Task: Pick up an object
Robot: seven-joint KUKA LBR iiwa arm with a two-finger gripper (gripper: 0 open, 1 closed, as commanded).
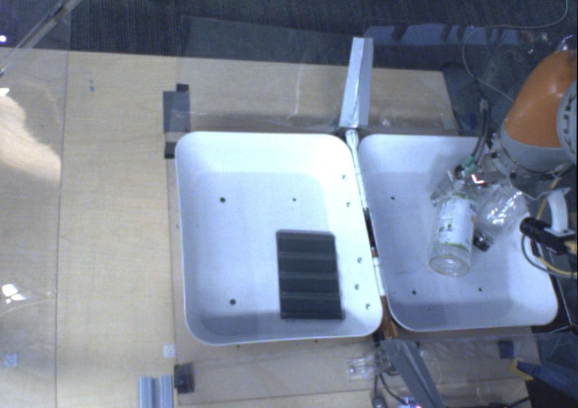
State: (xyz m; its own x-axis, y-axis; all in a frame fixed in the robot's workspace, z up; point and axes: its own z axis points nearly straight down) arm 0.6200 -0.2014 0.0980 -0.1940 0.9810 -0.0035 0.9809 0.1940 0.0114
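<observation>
Two white bins sit side by side on a wooden bench (108, 244). The left bin (226, 171) has a flat black block (309, 275) lying in it. The block has ridges across it and rests near the front of that bin, close to the wall shared with the other bin.

The right bin (406, 171) holds a clear plastic bottle (452, 233). The bottle lies on its side with a pale label around its middle. Its open, round end points toward the front of the bin and its narrow end points toward the back. It rests a bit right of the middle of the right bin, well apart from the black block.

The arm (542, 113) comes in over the right side of the right bin. Its orange band is just past the back right corner of that bin. The gripper (492, 203) hangs low over the bin, just beside the bottle on its right side, near the bottle's narrow end. Something clear and shiny is around the gripper there, and it is hard to make out. I cannot tell if the gripper is open, closed, or holding anything. The bottle looks like it is lying on the bin floor.

A grey metal bar (358, 81) sticks up behind the bins, where the two bins meet. Black cables (542, 244) hang by the right edge of the right bin.
</observation>
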